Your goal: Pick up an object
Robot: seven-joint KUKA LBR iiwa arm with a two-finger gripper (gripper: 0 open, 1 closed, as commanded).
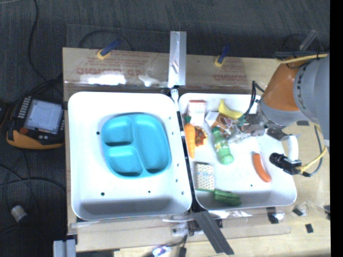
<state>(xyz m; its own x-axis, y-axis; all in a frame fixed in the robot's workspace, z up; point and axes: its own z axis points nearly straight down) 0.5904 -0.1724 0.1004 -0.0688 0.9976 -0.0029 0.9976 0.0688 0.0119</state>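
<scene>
The right bin (284, 189) holds the loose objects. At its back lie a white and red box (196, 110) and a yellow banana (230, 111). An orange carrot (189, 139) lies along the left wall, with a green bottle (223, 149) to its right. A red sausage (261, 167) rests at mid right. A patterned packet (204, 175) and a dark green vegetable (227, 198) sit at the front. My gripper (239, 130) reaches in from the right. It is low over a colourful wrapper (221, 124), just above the green bottle's top.
The left bin (86, 197) holds a blue divided plate (135, 143). A metal divider strip (177, 63) stands behind the gap between the bins. The grey arm with its orange band (284, 90) covers the right bin's far right corner. Cables and a black fitting (284, 162) hang by the right wall.
</scene>
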